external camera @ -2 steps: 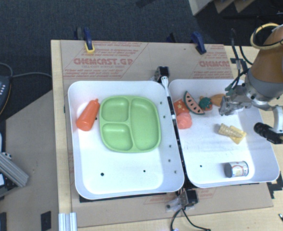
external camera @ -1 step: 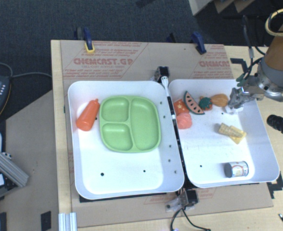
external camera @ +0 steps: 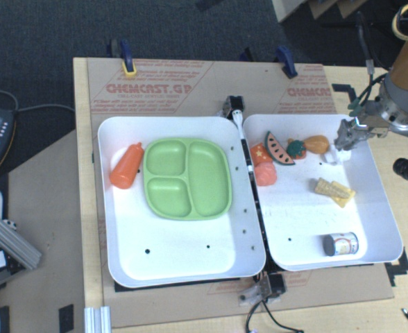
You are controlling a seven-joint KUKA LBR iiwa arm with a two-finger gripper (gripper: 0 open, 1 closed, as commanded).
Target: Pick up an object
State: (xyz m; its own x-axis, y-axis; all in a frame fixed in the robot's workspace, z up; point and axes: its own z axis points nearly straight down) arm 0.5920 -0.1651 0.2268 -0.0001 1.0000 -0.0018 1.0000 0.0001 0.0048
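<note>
Carrot [external camera: 125, 166]: far left of the claw, left bin [external camera: 128, 255].
Green plate [external camera: 188, 177]: beside it, well left of the claw.
Watermelon slice [external camera: 279, 149]: left of the claw, right bin [external camera: 388, 220].
Orange piece [external camera: 317, 144]: just left of the claw.
Claw [external camera: 344, 143]: over the right bin's far edge; cannot tell its opening.
Can [external camera: 340, 244]: well below the claw.

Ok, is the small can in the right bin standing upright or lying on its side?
On its side. The can lies near the right bin's front edge, its round end facing left and its label wall facing up.
</note>
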